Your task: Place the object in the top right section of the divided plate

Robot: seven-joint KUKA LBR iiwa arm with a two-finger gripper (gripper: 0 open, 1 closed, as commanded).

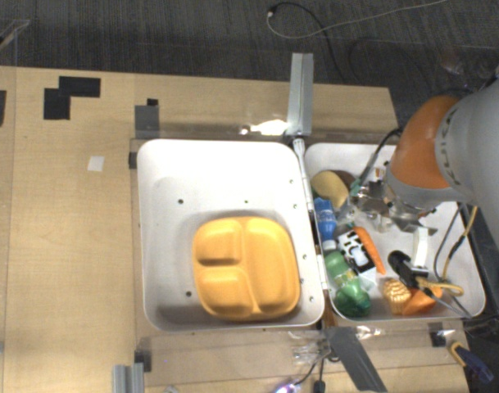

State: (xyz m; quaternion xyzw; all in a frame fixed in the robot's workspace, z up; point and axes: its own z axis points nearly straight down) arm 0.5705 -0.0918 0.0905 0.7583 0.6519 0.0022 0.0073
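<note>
2 white bins (163, 211) on wooden bench (52, 244) — dark floor (151, 15) beyond.

Light: bright and even from overhead across the wooden bench (61, 244).
Glare: the left bin (224, 178) washes out to near pure white, its upper wall barely readable; a bright fleck sits at its top rim.
Shadows: soft, short shade hugs the yellow divided plate (245, 266) along its lower left edge.
Dim zones: the dark floor (192, 23) above the bench loses detail.
Sharpness: soft overall; small items in the right bin (470, 293) smear together.
</note>
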